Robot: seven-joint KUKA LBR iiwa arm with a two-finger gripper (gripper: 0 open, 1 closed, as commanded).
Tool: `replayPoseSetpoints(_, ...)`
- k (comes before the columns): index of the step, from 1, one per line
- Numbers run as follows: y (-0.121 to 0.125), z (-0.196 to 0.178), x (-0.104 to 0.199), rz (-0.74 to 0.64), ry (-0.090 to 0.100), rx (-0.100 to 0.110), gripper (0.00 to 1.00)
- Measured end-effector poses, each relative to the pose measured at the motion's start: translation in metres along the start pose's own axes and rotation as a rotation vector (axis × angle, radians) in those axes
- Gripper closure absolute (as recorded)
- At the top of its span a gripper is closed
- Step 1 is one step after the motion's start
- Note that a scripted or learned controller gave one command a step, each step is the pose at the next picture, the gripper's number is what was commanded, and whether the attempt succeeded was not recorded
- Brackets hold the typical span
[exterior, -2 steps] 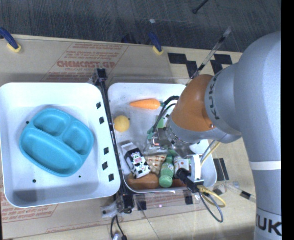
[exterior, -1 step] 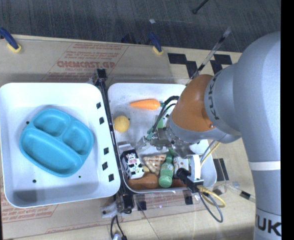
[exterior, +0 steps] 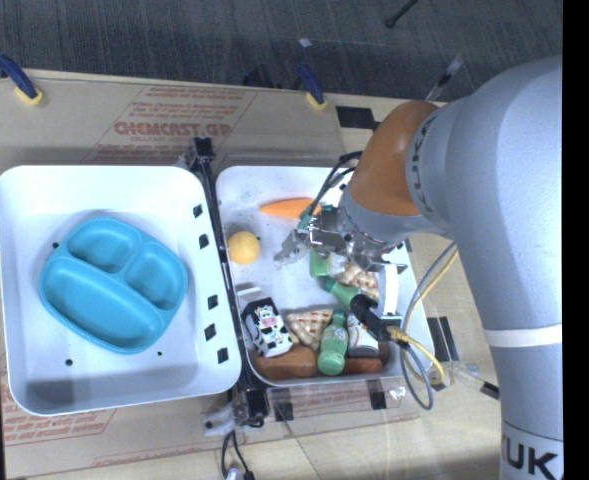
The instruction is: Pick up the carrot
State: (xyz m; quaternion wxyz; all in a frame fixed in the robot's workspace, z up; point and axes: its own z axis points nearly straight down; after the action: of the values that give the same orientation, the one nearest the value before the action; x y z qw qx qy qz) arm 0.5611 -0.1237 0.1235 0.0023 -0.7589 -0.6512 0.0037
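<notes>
Carrot [exterior: 287, 207]: orange, slender, lying flat near the far wall of the right bin [exterior: 236, 190], long axis running roughly left to right across the view, the right end slipping under the arm's wrist. Resting free on the white floor, nothing around it. Gripper [exterior: 302, 245]: just beside and toward the near side of the carrot, hung over bare bin floor; finger state impossible to judge from this angle, nothing seen held. So: carrot lies up-view of the gripper, a short shift toward the far wall, with the fingers best set across the thin width and not along the length. Yellow ball [exterior: 243, 247] to the left of the gripper, well clear of the carrot. Green bottle [exterior: 333, 344], waffle slice [exterior: 309, 323], cow-patterned toy [exterior: 266, 329] and brown sausage [exterior: 304, 364] crowded at the near end of the same bin, well apart from the carrot. Blue divided plate [exterior: 114, 283] alone in the left bin [exterior: 14, 228]. Orange band [exterior: 389, 168] above the wrist hiding the bin's right far corner.
</notes>
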Motion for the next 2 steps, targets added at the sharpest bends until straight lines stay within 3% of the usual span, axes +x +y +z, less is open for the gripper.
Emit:
replayPoseSetpoints(1, 0.065, 0.032, 0.003, -0.244, 0.000, -0.005, 0.00)
replayPoseSetpoints(2, 0.090, 0.031, 0.035, -0.065, 0.001, 0.004, 0.00)
